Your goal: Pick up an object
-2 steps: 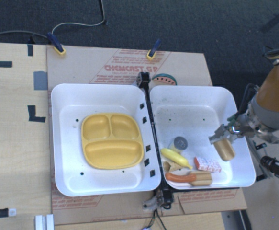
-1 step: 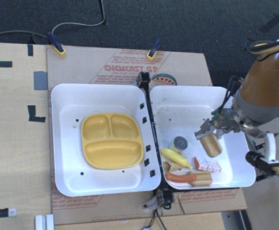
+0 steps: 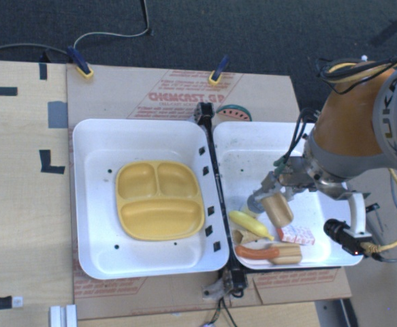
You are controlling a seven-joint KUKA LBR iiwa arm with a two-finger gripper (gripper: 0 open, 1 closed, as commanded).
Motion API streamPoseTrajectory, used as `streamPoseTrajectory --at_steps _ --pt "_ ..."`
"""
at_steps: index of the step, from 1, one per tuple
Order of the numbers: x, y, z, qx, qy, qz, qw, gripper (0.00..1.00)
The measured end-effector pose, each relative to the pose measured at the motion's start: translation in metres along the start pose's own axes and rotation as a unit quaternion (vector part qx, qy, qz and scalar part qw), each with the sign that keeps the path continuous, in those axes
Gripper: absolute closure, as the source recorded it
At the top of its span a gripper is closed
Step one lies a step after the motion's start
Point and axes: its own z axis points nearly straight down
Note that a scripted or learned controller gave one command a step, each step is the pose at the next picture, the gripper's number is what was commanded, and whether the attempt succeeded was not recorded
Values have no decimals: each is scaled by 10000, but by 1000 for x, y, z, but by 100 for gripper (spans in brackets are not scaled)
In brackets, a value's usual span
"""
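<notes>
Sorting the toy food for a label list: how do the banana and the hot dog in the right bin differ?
The banana is plain yellow; the hot dog is a tan bun with a reddish sausage. The banana lies slanted, while the hot dog lies level along the bin's near wall, nearer the camera. The hot dog looks longer. Both lie in the right bin, close together.

Two glossy white plastic bins (image 3: 89,182) sit on matt printed cardboard (image 3: 178,94) — one holding a smooth yellow plastic tray (image 3: 161,199), beside pale wood-grain bench (image 3: 14,203) and dark rough carpet (image 3: 252,19).
</notes>
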Motion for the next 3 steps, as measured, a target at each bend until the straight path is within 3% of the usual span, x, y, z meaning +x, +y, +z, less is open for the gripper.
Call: streamPoseTrajectory --at_steps 3 --pt "27 0 -8 -1 -3 3 10000 100"
